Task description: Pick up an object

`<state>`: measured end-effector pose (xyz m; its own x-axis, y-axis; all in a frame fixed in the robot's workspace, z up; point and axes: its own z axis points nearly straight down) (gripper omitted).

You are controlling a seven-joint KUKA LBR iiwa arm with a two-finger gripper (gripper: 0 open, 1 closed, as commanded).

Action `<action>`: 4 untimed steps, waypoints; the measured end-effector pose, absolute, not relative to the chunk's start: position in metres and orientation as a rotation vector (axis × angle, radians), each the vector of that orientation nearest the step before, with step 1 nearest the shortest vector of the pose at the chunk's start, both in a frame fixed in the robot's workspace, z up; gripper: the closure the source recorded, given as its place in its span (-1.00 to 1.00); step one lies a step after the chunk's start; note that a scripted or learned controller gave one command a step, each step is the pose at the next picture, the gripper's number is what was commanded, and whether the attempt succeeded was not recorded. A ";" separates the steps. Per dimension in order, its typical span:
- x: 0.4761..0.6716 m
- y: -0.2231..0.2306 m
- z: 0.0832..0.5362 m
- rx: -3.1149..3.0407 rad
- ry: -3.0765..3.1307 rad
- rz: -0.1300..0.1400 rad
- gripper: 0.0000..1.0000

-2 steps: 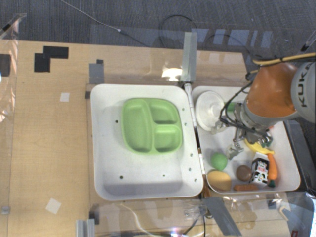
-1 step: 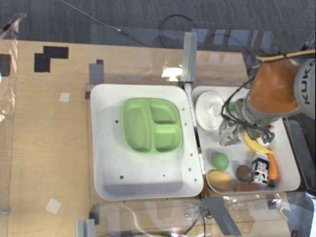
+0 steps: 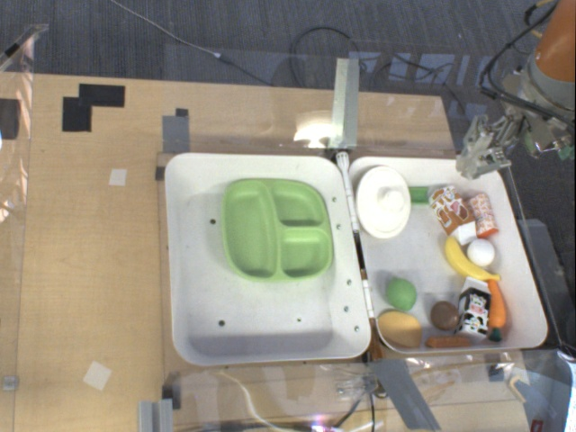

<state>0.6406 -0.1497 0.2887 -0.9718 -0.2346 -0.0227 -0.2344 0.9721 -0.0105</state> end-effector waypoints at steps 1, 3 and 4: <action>0.639 -0.148 0.282 -0.372 3.107 -0.004 -1.00; 0.626 -0.192 0.088 -0.599 3.074 -0.006 -1.00; 0.626 -0.145 0.089 -0.613 3.069 -0.004 -1.00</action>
<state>0.6260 -0.1449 0.0889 -0.9232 -0.3841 -0.0112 -0.3841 0.9233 -0.0049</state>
